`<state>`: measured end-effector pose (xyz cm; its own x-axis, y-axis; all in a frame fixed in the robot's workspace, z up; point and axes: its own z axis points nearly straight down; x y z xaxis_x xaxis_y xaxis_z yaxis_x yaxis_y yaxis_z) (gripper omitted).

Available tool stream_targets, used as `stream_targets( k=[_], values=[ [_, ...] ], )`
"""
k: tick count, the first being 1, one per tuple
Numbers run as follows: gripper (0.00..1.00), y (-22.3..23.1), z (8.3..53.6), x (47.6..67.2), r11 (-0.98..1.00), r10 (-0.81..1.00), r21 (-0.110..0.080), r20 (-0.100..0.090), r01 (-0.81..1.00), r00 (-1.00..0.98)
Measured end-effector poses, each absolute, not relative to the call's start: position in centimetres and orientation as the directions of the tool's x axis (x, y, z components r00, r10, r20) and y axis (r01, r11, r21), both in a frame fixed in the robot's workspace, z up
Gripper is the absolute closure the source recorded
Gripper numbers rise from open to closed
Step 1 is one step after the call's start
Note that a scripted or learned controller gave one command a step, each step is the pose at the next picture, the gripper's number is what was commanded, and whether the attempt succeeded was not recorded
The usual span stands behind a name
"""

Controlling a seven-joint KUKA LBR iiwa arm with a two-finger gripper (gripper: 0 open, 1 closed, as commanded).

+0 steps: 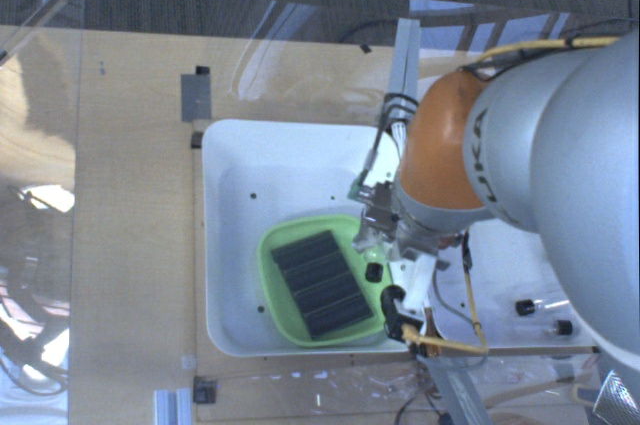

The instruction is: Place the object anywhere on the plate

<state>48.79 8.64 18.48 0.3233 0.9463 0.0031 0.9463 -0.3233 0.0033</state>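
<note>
A: So where's the dark ribbed block now?

B: Lying flat on the green plate, just left of the pincer, in the left bin.

A: Pincer got anything?

B: Can't tell tbh, the arm's wrist hides it.

Bulky grey arm, glossy orange band above the wrist, yellow cable on top, black-and-white gripper hardware below.

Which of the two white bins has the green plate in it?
The left bin, farther from the arm's base. The green plate lies in its lower half, carrying a dark ribbed block.
</note>
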Motion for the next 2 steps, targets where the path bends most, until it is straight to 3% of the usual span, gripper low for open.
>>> stream_targets(
  k=[1,2],
  values=[
    [0.0,8.6,18.5,48.8,-0.324,0.946,0.003,0.003,0.946,0.324],
    [0.0,2.6,23.7,48.9,-0.329,0.944,0.007,0.003,0.944,0.329]
  ],
)
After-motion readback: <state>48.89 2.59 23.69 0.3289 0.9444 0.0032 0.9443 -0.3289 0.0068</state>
